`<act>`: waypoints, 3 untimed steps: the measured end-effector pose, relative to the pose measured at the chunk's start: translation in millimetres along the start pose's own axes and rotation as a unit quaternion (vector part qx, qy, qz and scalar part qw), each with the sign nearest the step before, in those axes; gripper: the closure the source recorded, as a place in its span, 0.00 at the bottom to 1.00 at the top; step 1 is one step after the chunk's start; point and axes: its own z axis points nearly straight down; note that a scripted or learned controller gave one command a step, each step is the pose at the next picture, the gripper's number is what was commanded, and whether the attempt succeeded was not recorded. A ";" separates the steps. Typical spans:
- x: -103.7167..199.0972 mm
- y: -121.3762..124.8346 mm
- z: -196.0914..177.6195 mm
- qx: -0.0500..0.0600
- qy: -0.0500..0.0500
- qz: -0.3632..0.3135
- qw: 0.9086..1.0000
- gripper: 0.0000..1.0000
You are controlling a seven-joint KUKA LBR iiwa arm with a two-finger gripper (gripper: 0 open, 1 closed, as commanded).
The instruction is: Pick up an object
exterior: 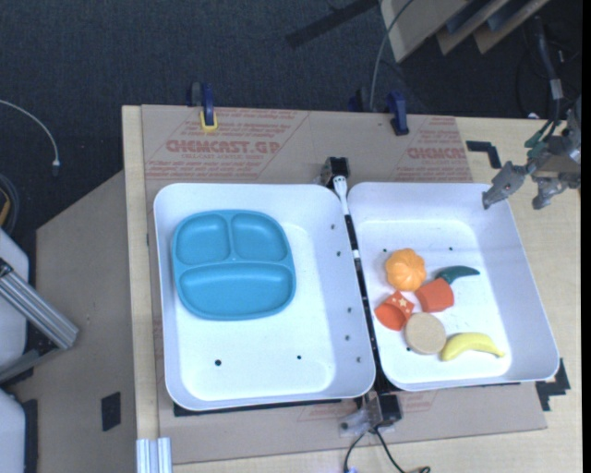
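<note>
Dark blue-grey carpet (111, 55) covers the floor around the desk (138, 277), whose top is pale wood under a sheet of brown cardboard (277, 139) printed with red lettering. Two blue clamps (205, 103) grip its far edge. A white cable (37, 129) loops across the carpet at left, and light wooden boards (452, 28) lie beyond the desk

1. One fixed camera looks down on the bench (277, 129) at a slant from above its near edge.
2. It stands far enough back to take in both bins whole: the left bin (323, 305) at centre frame, the right bin (517, 277) toward the right.
3. Dark floor crosses the top of the frame.
</note>
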 end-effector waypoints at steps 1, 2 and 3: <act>1.1 2.3 -8.8 -0.007 -0.002 -0.002 1.000 0.00; 3.8 11.1 49.7 -0.005 -0.001 -0.003 1.000 0.00; -0.1 13.0 112.7 -0.004 0.000 -0.002 1.000 0.00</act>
